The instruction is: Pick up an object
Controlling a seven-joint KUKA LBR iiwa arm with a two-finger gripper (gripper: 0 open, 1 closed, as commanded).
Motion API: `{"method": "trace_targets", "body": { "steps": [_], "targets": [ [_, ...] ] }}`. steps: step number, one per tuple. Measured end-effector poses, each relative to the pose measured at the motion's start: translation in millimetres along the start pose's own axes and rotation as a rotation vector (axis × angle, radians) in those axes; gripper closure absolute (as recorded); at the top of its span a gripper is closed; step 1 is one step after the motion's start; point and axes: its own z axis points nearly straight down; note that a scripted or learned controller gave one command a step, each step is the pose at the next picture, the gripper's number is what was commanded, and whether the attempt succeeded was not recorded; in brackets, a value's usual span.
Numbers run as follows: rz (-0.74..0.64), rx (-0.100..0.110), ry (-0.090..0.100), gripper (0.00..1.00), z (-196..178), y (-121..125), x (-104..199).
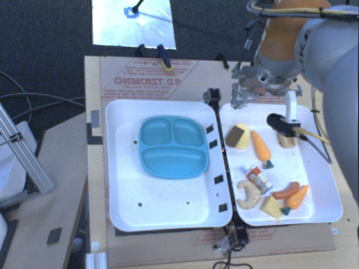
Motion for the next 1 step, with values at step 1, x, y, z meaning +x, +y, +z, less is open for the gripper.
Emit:
{"method": "trace_targets", "body": {
  "steps": [1],
  "targets": [
    [0.005,0.003,-0.002,1.00,15.6,-1.4,-4.3]
  ]
}}
